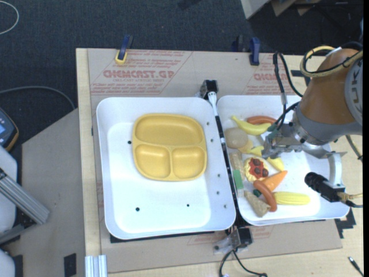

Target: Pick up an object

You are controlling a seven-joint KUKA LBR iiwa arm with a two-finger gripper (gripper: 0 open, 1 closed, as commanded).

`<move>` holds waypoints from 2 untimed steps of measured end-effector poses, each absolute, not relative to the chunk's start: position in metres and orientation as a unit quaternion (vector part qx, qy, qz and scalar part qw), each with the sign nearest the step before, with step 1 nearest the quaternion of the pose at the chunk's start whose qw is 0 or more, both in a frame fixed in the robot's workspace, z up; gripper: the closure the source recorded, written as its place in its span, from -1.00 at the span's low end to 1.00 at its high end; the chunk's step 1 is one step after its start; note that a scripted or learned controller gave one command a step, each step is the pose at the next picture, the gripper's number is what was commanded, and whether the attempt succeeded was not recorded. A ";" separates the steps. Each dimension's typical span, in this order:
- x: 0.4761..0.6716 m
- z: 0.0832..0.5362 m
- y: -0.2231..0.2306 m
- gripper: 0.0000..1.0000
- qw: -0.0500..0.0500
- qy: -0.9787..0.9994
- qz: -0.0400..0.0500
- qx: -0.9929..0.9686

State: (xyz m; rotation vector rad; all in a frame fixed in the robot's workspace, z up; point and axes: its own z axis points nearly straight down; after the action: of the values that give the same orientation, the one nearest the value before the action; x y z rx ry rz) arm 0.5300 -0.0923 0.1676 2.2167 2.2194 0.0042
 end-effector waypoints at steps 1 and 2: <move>0.531 0.221 -0.092 1.00 0.003 0.708 0.002 0.707; 0.551 0.215 -0.047 1.00 0.001 0.709 0.001 0.705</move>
State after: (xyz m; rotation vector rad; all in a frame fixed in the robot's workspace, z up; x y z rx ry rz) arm 0.5509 -0.0466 0.2152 2.2136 2.2265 0.0041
